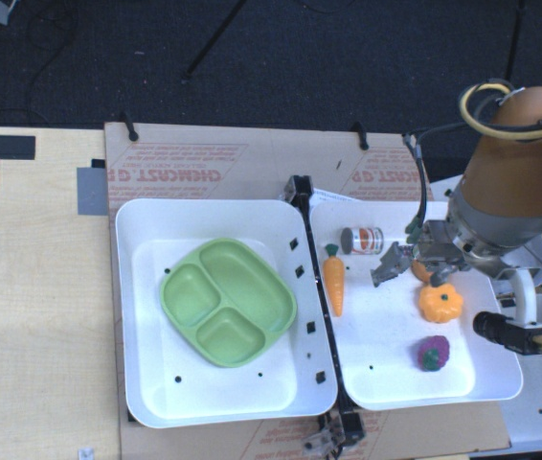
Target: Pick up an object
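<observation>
The right bin (386,381) holds a toy carrot (333,282) by its left wall and a small can (363,241) lying on its side at the back. An orange pumpkin-like toy (440,304) and a purple berry-like toy (432,353) lie further right. My gripper (414,272) hangs low over the bin's right middle, open, its fingers (387,266) spread. A small orange object (422,269) lies between them, partly hidden, just above the pumpkin. Whether the fingers touch it is unclear.
The left bin (146,257) holds a green three-compartment plate (228,301). A black divider (314,295) separates the bins. The arm's grey and orange body (506,175) looms over the right bin's far right corner. Cardboard lies under both bins.
</observation>
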### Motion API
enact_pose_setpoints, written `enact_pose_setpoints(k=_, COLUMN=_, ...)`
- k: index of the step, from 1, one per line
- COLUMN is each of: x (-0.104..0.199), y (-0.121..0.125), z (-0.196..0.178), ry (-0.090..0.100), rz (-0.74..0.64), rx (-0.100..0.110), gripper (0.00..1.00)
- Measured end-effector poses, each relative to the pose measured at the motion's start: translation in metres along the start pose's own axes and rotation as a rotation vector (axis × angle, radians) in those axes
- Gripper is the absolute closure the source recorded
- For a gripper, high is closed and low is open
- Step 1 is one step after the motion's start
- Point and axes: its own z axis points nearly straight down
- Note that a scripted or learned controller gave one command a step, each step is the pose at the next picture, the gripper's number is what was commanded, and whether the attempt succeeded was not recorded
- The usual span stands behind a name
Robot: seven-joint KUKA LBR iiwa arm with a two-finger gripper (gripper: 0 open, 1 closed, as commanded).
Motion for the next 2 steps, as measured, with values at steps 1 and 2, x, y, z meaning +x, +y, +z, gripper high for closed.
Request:
enact_pose_setpoints(k=1, x=0.0, y=0.002, z=-0.006, ry=-0.001, rz=-0.002, rx=-0.012, gripper=0.0)
enact_pose_setpoints(k=2, x=0.009, y=0.006, z=0.054, ry=0.0, rz=-0.002, rx=-0.005, gripper=0.0)
